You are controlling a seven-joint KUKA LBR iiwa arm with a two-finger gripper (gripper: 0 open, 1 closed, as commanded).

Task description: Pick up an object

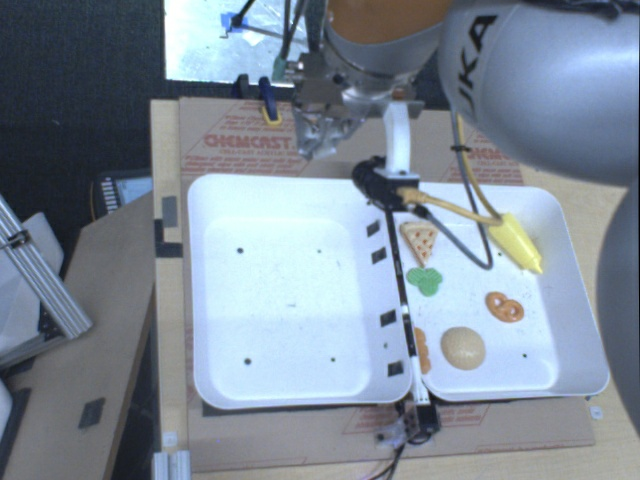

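In the camera view the two-finger metal gripper (318, 133) hangs above the far edge of the bench, behind the shallow white left bin (215, 368), and I cannot tell how it is set or whether it holds anything. The candidates lie in the shallow white right bin (575, 363): a triangular orange pizza-slice toy (420, 241), a small green leafy piece (427, 282), an orange pretzel-shaped toy (504, 308), a round beige bun-like toy (463, 348) and a yellow pointed corn-like toy (520, 242). By my judgement the pick is not yet done, with reach, grasp and lift all left.
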